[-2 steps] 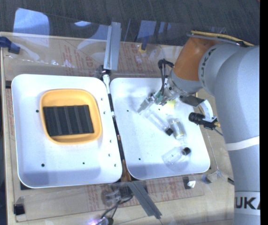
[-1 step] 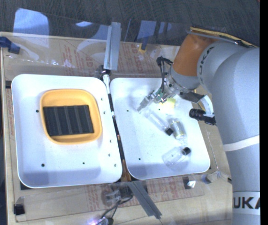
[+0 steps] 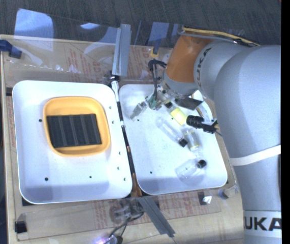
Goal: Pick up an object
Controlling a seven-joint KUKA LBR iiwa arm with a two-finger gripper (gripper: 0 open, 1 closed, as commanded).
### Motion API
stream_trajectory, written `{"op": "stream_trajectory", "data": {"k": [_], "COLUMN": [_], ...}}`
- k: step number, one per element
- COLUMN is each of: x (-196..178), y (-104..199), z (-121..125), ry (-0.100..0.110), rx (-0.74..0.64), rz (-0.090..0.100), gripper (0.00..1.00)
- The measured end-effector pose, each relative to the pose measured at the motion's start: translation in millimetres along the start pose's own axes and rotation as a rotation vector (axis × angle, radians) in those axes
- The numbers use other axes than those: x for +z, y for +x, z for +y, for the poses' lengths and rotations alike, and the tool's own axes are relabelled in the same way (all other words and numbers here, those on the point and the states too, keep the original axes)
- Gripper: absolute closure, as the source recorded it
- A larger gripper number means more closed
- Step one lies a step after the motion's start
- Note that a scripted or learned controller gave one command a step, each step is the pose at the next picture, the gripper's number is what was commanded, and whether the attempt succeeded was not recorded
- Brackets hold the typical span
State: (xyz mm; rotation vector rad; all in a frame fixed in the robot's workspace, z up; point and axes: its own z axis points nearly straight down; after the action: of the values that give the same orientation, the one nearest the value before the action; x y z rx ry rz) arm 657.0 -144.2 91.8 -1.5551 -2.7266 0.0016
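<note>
Gripper [image 3: 154,101], finger state unreadable, over right bin [image 3: 150,182]; clear bottle [image 3: 171,129] at its 4 o'clock, long axis 10–4.

We take this for a robotics lab: a plywood bench [image 3: 58,55] bearing two white bins [image 3: 28,136], an industrial arm [image 3: 246,100] and clamped fixtures.

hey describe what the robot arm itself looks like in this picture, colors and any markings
The arm is bulky and rounded, with smooth light grey casings. An orange band wraps it just above the wrist. A thin white stripe crosses the grey body lower down, and dark letters reading "UKA" show near the bottom edge. At the tip, the gripper is a small dark metallic assembly with a thin black cable looping beside it.
</note>
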Motion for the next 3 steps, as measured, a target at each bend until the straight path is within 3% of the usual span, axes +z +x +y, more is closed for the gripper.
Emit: {"op": "stream_trajectory", "data": {"k": [1,2,3], "x": [-1.8,-48.3,-6.9], "y": [-57.4,-56.7,22.2], "z": [-33.3,-32.7,14.1], "ry": [-0.003,-0.003,-0.003], "rx": [0.002,-0.077,-0.06], "rz": [-0.004,-0.005,-0.008], "gripper": [0.0,0.0,0.0]}}
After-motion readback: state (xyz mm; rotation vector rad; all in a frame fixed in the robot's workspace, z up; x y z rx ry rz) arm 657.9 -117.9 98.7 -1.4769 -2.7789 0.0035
